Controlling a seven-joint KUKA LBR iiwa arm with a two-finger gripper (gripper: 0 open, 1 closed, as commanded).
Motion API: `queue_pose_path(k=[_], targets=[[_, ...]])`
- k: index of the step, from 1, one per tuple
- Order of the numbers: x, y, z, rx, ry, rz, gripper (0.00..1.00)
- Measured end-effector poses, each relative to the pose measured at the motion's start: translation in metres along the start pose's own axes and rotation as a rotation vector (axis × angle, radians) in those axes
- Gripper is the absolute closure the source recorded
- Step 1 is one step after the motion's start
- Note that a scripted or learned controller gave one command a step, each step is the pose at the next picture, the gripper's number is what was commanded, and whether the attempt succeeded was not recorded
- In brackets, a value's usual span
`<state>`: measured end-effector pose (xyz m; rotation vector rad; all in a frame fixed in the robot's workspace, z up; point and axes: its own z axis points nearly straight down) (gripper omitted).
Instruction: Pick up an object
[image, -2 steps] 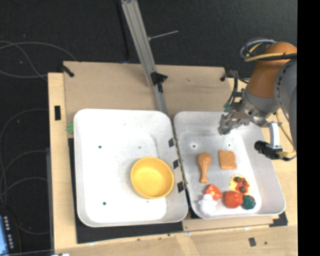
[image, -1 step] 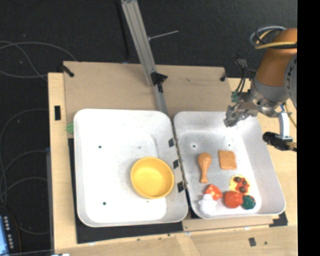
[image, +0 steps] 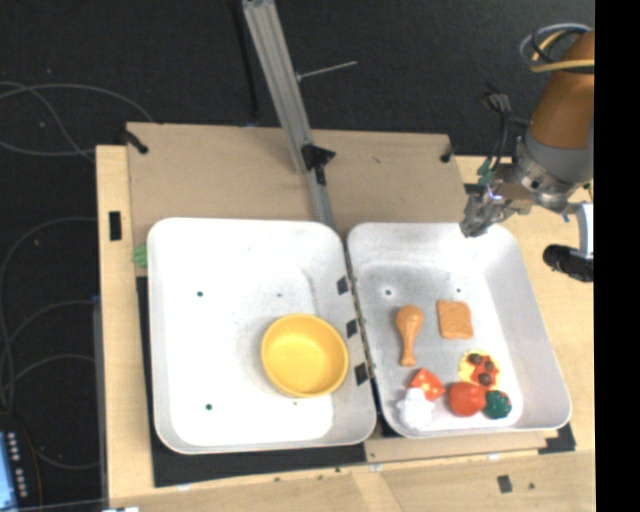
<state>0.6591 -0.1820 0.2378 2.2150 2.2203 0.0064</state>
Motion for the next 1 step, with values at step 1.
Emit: queue_pose_path(k=[1], targets=[[-0.0015,0.0016,-0.0550,-0.001,-0.001,0.000,1.00]])
